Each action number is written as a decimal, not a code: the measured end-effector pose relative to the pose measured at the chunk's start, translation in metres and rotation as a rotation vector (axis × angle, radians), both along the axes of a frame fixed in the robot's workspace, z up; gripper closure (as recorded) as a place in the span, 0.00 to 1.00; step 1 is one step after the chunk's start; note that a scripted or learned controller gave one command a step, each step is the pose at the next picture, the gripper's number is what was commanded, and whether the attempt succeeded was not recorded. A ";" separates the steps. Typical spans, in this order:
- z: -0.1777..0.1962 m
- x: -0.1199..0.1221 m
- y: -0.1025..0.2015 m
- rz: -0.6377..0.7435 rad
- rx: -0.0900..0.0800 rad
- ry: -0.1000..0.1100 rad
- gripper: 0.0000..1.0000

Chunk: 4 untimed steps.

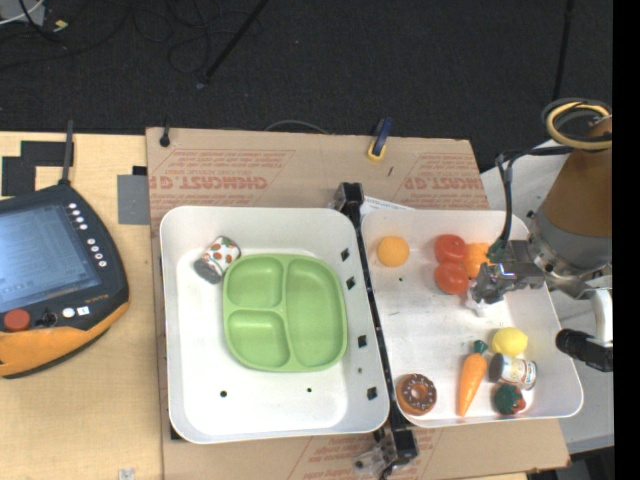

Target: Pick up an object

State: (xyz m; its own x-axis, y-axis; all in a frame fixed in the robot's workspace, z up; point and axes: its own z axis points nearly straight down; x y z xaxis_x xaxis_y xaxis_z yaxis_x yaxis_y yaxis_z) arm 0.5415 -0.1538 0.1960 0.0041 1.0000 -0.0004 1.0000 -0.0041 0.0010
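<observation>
Nearest, at the front of the right bin (pixel 560 313): a chocolate donut (pixel 416 393), a toy carrot (pixel 470 383), a red-and-green strawberry (pixel 508 400), a small labelled can (pixel 518 372) and a yellow lemon (pixel 510 342), crowded together. Further back over the same bin, the hand (pixel 490 286), low and just beside two red tomatoes (pixel 451 263); spread or pressed together, impossible to tell. Beyond, alone, an orange ball (pixel 393 251). In the left bin (pixel 190 368), a green divided plate (pixel 285 311) and a tipped can (pixel 217 259) at its far corner. Off to the side on the worktop (pixel 60 418), a teach pendant (pixel 50 278).
</observation>
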 end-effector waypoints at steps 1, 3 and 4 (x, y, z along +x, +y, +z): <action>0.032 0.001 -0.001 0.004 0.001 0.002 1.00; 0.026 -0.019 0.109 0.008 0.004 0.009 1.00; 0.036 -0.026 0.165 0.009 0.003 0.006 1.00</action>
State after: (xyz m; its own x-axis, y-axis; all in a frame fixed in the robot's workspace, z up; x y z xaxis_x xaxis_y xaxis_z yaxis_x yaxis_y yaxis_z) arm 0.5155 0.0111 0.2318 -0.0052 1.0000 0.0025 1.0000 0.0052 -0.0054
